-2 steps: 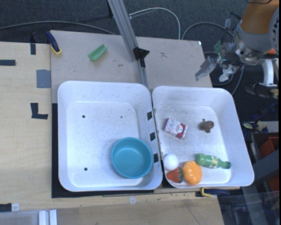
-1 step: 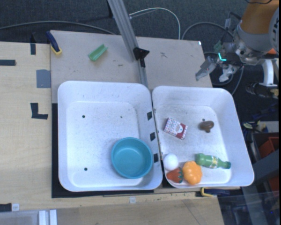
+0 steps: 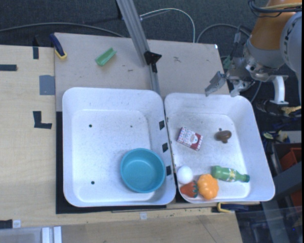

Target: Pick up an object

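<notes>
The right bin (image 3: 253, 135) holds a red and white carton (image 3: 189, 138), a small brown object (image 3: 223, 134), a green bottle (image 3: 229, 174) lying on its side, an orange pepper-like toy (image 3: 208, 186), a white ball (image 3: 185, 174) and a red piece (image 3: 189, 190). In the left bin (image 3: 91, 110) sits a blue bowl (image 3: 142, 169). My gripper (image 3: 224, 86) hangs above the far rim of the right bin, open, with nothing between its fingers. It stands well back from the carton and the brown object.
A slanted metal pole (image 3: 137, 29) crosses the bench behind the bins. A green block (image 3: 105, 56) and a blue and yellow clamp (image 3: 58, 47) lie on the bench at the back left. Cables (image 3: 182, 14) run behind the bench.
</notes>
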`<state>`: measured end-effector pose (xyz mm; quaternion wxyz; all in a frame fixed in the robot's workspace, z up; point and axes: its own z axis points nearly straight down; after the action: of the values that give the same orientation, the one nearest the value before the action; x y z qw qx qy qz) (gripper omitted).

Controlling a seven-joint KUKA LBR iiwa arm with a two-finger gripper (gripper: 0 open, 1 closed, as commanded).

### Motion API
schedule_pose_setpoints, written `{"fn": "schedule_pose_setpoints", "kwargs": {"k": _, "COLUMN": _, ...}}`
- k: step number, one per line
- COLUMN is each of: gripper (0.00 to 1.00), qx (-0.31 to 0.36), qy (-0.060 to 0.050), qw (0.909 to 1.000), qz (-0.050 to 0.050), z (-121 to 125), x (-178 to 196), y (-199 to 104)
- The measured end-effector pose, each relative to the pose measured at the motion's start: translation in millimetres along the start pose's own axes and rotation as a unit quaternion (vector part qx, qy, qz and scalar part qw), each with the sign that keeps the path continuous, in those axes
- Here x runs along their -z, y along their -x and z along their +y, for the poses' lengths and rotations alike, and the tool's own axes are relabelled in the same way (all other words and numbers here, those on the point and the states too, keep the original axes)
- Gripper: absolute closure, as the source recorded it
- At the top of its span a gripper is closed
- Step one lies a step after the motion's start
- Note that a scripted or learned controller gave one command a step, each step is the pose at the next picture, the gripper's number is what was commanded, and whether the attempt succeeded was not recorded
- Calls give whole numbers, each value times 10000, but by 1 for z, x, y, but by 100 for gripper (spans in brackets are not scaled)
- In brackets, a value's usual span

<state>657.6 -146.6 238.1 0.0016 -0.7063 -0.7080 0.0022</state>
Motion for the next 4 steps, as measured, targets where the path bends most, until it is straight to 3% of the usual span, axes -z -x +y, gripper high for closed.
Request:
{"fn": "schedule_pose_setpoints", "kwargs": {"k": 2, "gripper": 0, "qx": -5, "qy": -13, "qw": 10000, "qz": 1, "z": -3, "x": -122, "y": 1}}
{"fn": "schedule_pose_setpoints", "kwargs": {"k": 3, "gripper": 100, "qx": 4, "qy": 16, "qw": 10000, "qz": 1, "z": -1, "x": -108, "y": 0}}
{"fn": "schedule_pose_setpoints", "kwargs": {"k": 4, "gripper": 100, "qx": -1, "qy": 51, "qw": 10000, "qz": 1, "z": -5, "x": -46, "y": -4}}
